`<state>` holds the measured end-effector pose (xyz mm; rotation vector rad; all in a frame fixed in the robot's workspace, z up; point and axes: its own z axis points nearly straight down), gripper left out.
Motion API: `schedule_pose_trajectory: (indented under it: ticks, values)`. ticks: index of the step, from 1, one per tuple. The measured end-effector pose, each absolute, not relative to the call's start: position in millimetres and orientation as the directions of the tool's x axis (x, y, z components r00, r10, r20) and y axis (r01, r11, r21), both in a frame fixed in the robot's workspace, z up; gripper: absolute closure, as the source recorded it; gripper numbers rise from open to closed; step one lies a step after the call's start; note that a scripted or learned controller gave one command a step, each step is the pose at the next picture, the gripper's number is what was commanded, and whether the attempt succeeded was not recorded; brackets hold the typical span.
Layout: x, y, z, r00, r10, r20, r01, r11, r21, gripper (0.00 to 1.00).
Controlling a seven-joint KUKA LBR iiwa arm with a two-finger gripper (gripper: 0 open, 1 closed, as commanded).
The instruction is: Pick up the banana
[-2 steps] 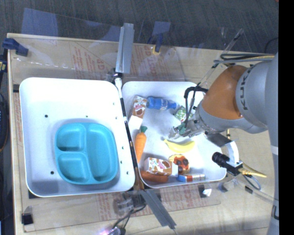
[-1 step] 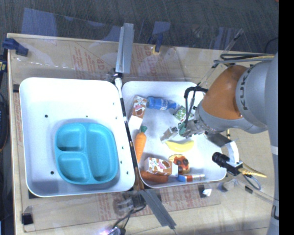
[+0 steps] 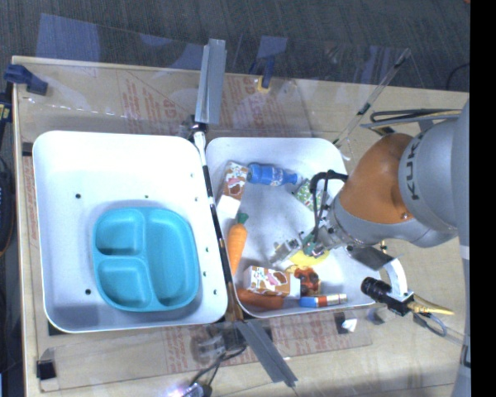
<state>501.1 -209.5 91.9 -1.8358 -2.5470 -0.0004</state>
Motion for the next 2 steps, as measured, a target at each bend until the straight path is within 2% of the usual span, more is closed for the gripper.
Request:
schedule_pose_trajectory:
  ticks: [1, 2]
  values:
    - [502.3, -209.9, 102.7, -0.321, 0.947, 0.000, 0.947, 0.321, 0.000, 1.00]
    - [542.4, -166.3, 205.9, -0.043, 0.999, 0.000, 0.999, 0.043, 0.000, 1.00]
